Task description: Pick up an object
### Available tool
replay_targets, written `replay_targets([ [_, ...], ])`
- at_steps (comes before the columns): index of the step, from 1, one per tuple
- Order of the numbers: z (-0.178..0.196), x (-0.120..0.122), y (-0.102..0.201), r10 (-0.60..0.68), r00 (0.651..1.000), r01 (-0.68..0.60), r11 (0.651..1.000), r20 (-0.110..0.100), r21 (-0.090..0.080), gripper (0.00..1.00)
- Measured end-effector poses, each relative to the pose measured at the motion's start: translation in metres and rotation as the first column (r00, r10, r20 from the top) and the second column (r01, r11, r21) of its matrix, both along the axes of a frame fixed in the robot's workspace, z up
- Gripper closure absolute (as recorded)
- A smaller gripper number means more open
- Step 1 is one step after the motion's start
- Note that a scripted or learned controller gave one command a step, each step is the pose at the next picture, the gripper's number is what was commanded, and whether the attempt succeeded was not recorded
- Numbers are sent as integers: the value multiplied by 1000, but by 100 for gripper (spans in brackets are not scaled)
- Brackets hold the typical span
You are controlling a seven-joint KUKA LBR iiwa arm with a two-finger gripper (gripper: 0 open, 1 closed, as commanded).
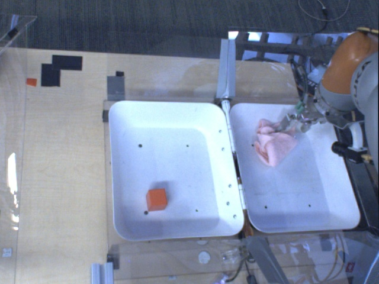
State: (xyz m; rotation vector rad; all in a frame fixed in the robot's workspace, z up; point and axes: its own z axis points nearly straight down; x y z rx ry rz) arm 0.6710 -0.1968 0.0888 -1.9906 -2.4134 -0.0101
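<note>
My gripper point(299, 118) is low over the right bin point(308, 218), near its back edge, and its fingers point to the left, toward the pink cloth point(273, 144). The tips are at the upper right corner of the cloth, where the fabric rises a little, and they seem to touch it, but the fingers are small and dark against the metal parts, so I cannot tell if they are apart or together, or if any fabric is between them. My arm point(355, 78) comes in from the right side, with the orange band high above the wrist and the grey body bent down and to the left over the bin's right rim. The cloth lies crumpled in the back half of the right bin, closer to its left wall than to its right wall. In the left bin point(127, 158) there is an orange block point(157, 199), sitting on the floor in the front part, well apart from my gripper.
</note>
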Motion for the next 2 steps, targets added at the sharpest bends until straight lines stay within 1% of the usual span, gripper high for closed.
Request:
replay_targets([
  [1, 15, 5, 0, 7, 1000, -7, 1000, 22, -10, 100],
  [2, 88, 0, 47, -228, 973, 228, 974, 17, -13, 100],
])
